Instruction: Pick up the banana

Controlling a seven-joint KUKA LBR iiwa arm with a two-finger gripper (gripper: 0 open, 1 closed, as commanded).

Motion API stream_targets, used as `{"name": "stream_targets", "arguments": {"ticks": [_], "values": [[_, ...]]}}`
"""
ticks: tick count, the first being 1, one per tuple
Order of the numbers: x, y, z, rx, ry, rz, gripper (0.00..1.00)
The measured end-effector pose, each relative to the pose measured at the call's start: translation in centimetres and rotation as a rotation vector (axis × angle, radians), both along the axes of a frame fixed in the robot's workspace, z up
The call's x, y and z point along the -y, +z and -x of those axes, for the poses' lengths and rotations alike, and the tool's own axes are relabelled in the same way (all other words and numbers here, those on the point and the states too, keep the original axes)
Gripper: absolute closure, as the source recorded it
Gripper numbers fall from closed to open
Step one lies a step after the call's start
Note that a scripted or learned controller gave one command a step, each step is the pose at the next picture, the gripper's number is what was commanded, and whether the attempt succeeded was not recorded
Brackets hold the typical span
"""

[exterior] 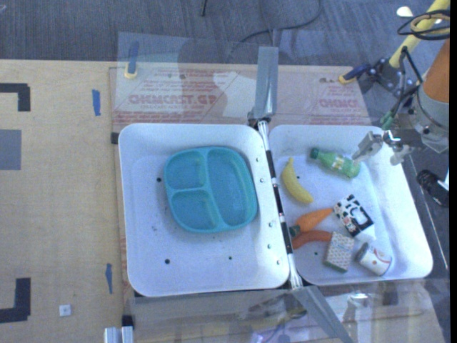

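gripper (383, 146) sits at the upper right of the right bin (408, 213), its two grey fingers spread apart and pointing left into the bin, nothing between them. left finger tip (365, 147) is just beside the green bottle (334, 161), right by its cap end, can't tell if touching. grey wrist and orange band of the arm (432, 95) come in from the right edge, cables looped above it. green bottle lies on its side near the bin's top wall, white cap toward the left. banana (295, 182) lies flat on the bin floor left of the bottle, close to the divider between the two bins, curved, well apart from the gripper, untouched. below the banana, an orange carrot (315, 219) lies slanted, and just below that a red-orange piece (310, 238) near the divider. black and white patterned item (353, 216) sits right of the carrot, nearly touching its tip. tan block (340, 251) lies near the bin's front wall, with a white cup (374, 259) on its side just beside it to the right. left bin (139, 213) holds a teal divided plate (211, 189), three compartments, roughly centred. both bins rest on a wooden bench (53, 213) with black tape marks (18, 97) and blue tape bits (96, 102) on the left part. dark carpet floor (107, 6) above the bench.
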State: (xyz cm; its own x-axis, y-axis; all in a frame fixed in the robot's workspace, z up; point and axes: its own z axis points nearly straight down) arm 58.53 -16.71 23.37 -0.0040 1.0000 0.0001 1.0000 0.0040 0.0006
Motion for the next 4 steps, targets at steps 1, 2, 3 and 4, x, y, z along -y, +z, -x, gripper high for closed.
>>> {"name": "stream_targets", "arguments": {"ticks": [1,2,3,4], "values": [[-4.9,-11.0,1.8,0.001,0.141,0.000,0.00],[-12.4,-4.8,-2.5,0.004,0.420,0.001,0.00],[-10.4,-4.9,2.6,0.001,0.484,0.000,0.00],[-12.9,-4.9,3.8,0.000,0.499,0.000,0.00]]}}
